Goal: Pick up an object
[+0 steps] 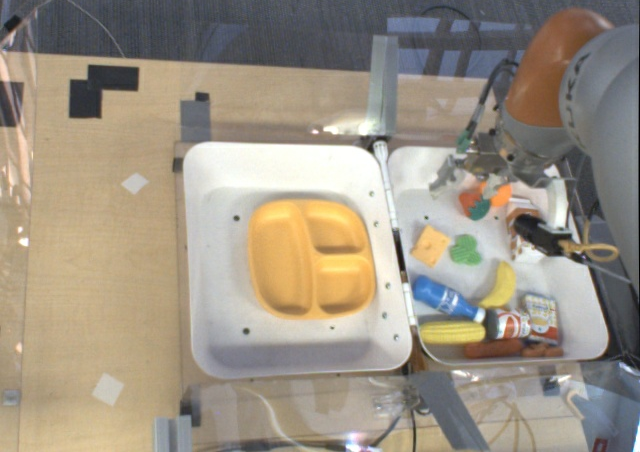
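Claw (487, 183) sits low in the right bin (590, 335), right over the orange carrot (474, 202); its grip is impossible to tell.

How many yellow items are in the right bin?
3: a cheese wedge near the bin's left middle, a banana right of the blue bottle, and a corn cob by the front wall. The arm may hide more.
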You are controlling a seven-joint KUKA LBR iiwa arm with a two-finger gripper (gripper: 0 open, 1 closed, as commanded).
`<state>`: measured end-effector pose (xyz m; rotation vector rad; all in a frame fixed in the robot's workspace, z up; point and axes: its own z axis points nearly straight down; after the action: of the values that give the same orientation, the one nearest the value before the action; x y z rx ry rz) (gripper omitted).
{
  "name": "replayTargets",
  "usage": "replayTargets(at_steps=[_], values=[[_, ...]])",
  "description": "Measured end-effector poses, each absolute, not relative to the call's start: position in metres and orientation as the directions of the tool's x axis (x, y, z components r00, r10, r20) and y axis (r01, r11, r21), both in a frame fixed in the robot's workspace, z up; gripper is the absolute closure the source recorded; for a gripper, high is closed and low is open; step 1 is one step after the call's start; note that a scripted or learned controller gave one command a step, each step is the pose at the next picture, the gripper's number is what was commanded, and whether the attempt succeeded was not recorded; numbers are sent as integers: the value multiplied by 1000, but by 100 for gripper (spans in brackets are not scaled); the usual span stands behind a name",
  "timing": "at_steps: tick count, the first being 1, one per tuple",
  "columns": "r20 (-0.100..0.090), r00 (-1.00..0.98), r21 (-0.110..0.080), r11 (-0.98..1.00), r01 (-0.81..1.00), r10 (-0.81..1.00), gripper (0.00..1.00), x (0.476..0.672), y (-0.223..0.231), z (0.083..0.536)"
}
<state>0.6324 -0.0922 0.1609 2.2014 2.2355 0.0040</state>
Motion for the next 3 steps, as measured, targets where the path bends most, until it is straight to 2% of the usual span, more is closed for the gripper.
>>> replayTargets(at_steps=[1,2,3], values=[[3,350,9,-350,937,937,0,616,-86,89],[3,349,9,-349,937,937,0,617,-86,89],[-3,-34,9,34,999,999,0,588,-129,159]])
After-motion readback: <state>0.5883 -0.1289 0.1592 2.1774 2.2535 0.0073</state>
